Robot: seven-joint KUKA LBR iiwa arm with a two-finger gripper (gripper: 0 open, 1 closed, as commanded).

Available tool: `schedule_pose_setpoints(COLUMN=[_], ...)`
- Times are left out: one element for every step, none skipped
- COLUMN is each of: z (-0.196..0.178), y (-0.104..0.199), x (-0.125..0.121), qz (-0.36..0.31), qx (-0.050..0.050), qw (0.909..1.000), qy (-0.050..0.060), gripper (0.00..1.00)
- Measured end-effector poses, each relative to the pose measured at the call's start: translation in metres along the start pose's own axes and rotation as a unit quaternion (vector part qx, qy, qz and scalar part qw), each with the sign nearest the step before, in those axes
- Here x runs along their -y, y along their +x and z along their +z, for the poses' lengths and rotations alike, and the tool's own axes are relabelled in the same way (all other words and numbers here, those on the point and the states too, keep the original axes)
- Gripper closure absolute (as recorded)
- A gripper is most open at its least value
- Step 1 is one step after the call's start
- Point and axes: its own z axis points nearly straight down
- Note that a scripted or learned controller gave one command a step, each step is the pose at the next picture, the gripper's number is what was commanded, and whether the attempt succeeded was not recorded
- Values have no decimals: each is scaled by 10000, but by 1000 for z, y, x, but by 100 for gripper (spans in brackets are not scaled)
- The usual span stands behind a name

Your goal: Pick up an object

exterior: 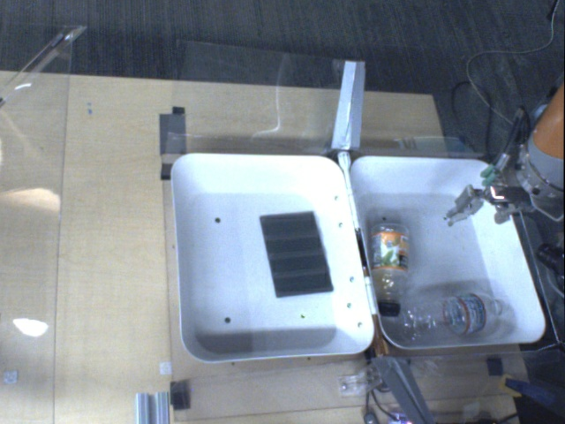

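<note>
The right bin (441, 179) holds a small clear bottle with an orange and green label (389, 250) by its left wall. A clear plastic bottle with a blue label (455, 314) lies on its side near the front wall. A black ridged rectangular pad (296, 253) lies flat in the middle of the left bin (203, 237). My gripper (478, 213) hangs over the right bin's back right part, to the right of the labelled bottle and apart from it. It is open with nothing between its fingers.
A metal divider post (348, 104) stands behind the seam between the bins. Clear plastic sheets lie on the wooden bench (88, 237) at the left. Cables (494, 69) run at the far right behind the arm.
</note>
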Motion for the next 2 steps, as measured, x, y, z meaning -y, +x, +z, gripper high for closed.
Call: schedule_pose_setpoints(z=[-20, -59], y=[14, 18], x=[-6, -19], qz=[-753, -660], qx=[6, 5], qw=[9972, 9978], qy=[-14, -17], gripper=[0, 0])
